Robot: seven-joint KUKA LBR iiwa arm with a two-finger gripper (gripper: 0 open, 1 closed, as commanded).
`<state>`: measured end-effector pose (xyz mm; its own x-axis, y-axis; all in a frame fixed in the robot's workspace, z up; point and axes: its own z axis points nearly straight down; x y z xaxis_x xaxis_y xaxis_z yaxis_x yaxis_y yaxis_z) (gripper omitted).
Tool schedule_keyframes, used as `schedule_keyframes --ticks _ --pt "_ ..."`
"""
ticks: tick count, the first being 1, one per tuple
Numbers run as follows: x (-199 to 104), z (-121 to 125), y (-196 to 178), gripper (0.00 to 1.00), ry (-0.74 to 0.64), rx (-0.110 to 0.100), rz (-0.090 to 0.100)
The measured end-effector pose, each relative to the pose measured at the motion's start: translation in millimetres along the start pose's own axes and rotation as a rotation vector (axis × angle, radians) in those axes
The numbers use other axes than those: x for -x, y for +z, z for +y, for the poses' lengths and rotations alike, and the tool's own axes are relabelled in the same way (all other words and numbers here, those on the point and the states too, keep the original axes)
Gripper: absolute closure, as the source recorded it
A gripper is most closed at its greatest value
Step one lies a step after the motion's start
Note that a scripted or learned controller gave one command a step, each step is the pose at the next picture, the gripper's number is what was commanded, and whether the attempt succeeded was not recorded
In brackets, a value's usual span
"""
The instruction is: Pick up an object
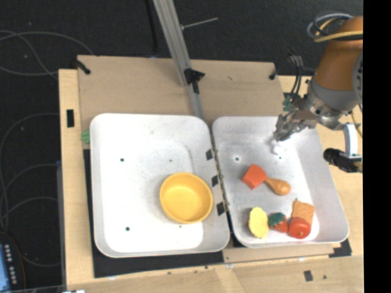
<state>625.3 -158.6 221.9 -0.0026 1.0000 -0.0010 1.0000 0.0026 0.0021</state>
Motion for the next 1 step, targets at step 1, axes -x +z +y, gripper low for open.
schedule_keyframes --ticks 1 --pt "-54.7 -6.8 -13.0 1.00 -0.001 -0.001 0.003"
